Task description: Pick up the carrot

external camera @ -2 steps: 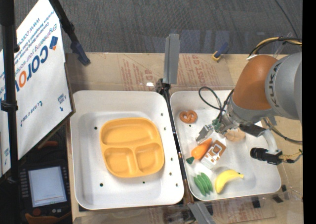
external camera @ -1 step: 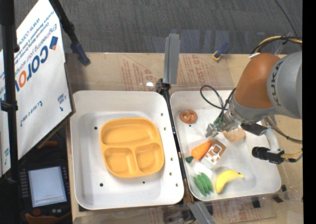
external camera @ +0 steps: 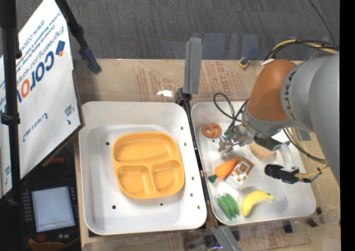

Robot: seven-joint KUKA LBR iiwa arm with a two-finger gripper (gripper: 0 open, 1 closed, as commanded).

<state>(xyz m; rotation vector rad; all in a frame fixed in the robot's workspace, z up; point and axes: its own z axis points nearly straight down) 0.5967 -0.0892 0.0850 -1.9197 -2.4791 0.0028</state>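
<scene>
Left bin (external camera: 94,189) carries just the orange divided tray (external camera: 148,164); in the right bin (external camera: 308,200) I've got the carrot (external camera: 227,168) lying slantwise, its tip touching the small printed carton (external camera: 242,171), with green pea pods (external camera: 228,204) and a banana (external camera: 254,201) nearer the front and a pretzel (external camera: 211,130) behind. My gripper (external camera: 228,142) hangs just behind the carrot, and whether it's spread or closed I cannot tell from here. I'd come straight down on the carrot's thick middle, closing across its width and clear of the carton, or it'll likely drag along.

Left bin (external camera: 94,189): divided tray (external camera: 148,164). Right bin (external camera: 302,194): pretzel (external camera: 211,131) at back, carrot (external camera: 226,169) mid-left beside a small carton (external camera: 241,171), pea pods (external camera: 228,204) and banana (external camera: 254,201) in front.
</scene>
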